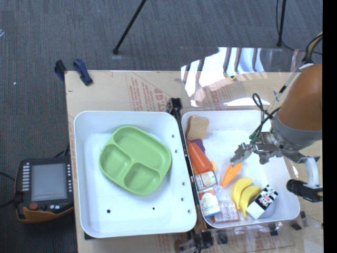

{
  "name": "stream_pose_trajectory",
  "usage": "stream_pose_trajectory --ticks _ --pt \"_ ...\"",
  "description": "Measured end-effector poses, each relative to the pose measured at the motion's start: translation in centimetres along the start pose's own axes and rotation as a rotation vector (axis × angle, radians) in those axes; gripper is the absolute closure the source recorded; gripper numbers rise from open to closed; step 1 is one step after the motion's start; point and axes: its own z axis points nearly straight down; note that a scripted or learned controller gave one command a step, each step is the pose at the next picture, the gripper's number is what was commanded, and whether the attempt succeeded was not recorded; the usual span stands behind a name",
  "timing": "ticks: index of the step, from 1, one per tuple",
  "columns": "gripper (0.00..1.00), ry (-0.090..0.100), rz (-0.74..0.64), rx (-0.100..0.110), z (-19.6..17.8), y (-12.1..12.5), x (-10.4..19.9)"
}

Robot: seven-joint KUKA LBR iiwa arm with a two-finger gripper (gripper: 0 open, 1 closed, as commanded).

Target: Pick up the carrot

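From the overhead camera, take the small tapered orange carrot (230,174) as your landmark: it lies in the right-hand shallow white bin (238,137), slanted, its thick end up toward the arm and its tip pointing down-left. Just above its thick end hangs the grey two-finger gripper (242,154). You can see the fingers spread apart with nothing between them, so nothing is held. That pose probably means a grasp is being lined up from above.

Mind the neighbours. Just below and right of the carrot lies a pair of curved yellow bananas (245,192), close enough that a finger coming down on that side could nudge them. Left of the carrot lies an orange bottle (199,158), with small labelled packets (209,194) below it, along the bin's left wall. Up-left of the carrot sits a brown slice of bread (197,127). Further right of the bananas rests a black-and-white block (261,201).

Well left of the carrot, in the other white bin (89,194), a light green divided plastic plate (135,159) sits clear of the work.
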Motion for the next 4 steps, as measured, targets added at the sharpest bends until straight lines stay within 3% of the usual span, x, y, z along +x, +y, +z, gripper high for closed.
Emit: stream_pose_trajectory --ticks 1,2,3,4 --pt "0.0 -0.006 -0.195 -0.011 11.6 2.3 0.4" --pt "1.0 0.003 -0.189 -0.005 11.0 2.3 0.5" --pt "1.0 -0.003 -0.281 -0.007 11.8 12.1 -3.6" --pt "1.0 -0.001 -0.101 -0.002 12.0 2.1 4.0"
